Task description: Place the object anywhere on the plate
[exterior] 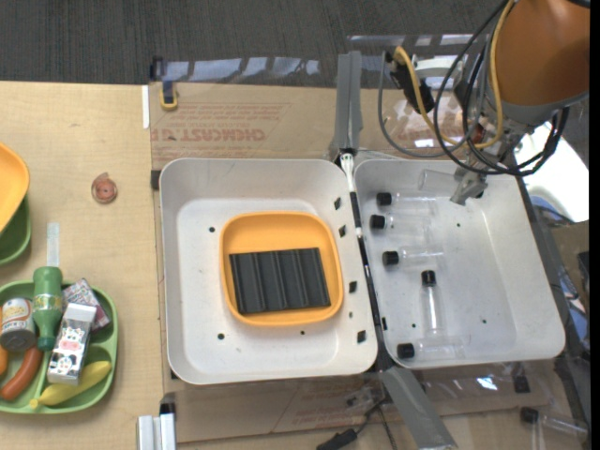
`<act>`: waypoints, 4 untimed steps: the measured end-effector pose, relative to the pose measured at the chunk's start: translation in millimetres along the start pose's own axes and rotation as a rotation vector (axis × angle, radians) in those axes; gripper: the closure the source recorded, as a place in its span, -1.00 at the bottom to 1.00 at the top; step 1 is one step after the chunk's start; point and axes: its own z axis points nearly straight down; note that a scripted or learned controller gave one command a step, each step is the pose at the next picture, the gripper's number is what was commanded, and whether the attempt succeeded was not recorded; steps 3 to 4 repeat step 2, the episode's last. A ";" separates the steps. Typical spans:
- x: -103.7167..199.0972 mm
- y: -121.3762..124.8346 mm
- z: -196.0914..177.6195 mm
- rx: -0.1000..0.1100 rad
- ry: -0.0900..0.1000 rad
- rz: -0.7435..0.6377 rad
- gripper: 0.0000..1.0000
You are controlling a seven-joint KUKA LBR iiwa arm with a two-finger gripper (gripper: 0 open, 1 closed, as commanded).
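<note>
Orange plate (281,224) at centre of left bin (190,279). Black ribbed slab (281,280) flat on plate, toward its 6 o'clock edge, fully inside rim. Gripper (466,191) at 12 o'clock of right bin (511,293), low over bin floor, holding nothing visible; cannot tell whether spread or closed. Arm (539,40) in from 1 o'clock. Clear tubes with black caps (429,298) scattered at 9 o'clock of right bin, apart from gripper.
</note>
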 end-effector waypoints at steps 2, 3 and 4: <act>32.0 72.9 -210.3 0.003 0.003 -0.202 1.00; 32.0 72.9 -210.3 0.003 0.003 -0.202 1.00; 32.0 72.9 -210.3 0.003 0.003 -0.202 1.00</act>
